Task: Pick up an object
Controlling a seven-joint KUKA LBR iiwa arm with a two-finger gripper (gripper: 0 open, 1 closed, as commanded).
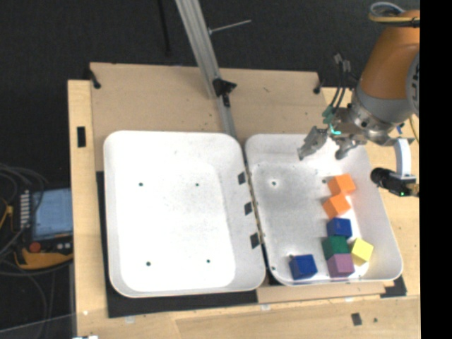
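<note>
My gripper point(328, 146) hangs over the far edge of the right bin point(282, 210), its two grey fingers spread open with nothing between them. Several small blocks lie along that bin's right and near side: two orange blocks point(342, 184) point(336, 205), a blue block point(340, 227), a green block point(335, 246), a yellow block point(362, 250), a purple block point(341, 264) and a second blue block point(303, 266) near the front. The nearest orange block sits a little below and to the right of the fingers.
The left bin point(127, 210) stands beside the right one, joined by small clips along the shared edge. A slanted metal pole point(203, 48) rises from behind the bins. A black fitting point(390, 180) sits at the right bin's right rim.
</note>
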